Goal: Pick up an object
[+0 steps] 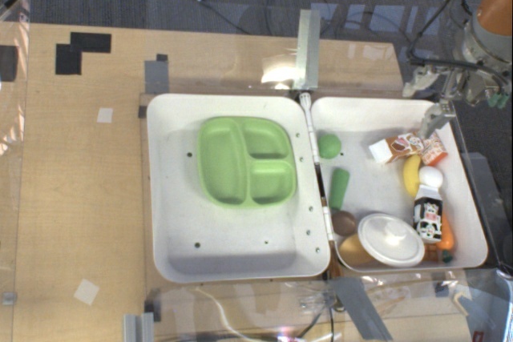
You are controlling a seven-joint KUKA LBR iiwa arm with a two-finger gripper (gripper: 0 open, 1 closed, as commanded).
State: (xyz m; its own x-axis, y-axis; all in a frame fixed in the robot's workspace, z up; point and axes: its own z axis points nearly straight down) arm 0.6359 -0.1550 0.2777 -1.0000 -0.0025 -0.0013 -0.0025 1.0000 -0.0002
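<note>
Looking down at a slant on a pale wooden bench (72, 196) with black tape marks near its far left corner, two shallow white bins sit side by side. Beyond the bench lies dark grey carpet crossed by thin cables. In the left bin (184, 252) rests a green divided tray (244, 160). In the right bin (361, 120) lie a green ball (329, 145), a green cylinder (340, 186), a snack packet (406, 146), a banana (411, 175), a small white bottle (429, 208), a carrot (446, 239) and a white lidded bowl (390, 239) — mostly crowded along its right and near sides. The grey arm's gripper (437, 118) hangs over the right bin's far right corner, just beside the snack packet; whether it is released or clenched cannot be told.
</note>
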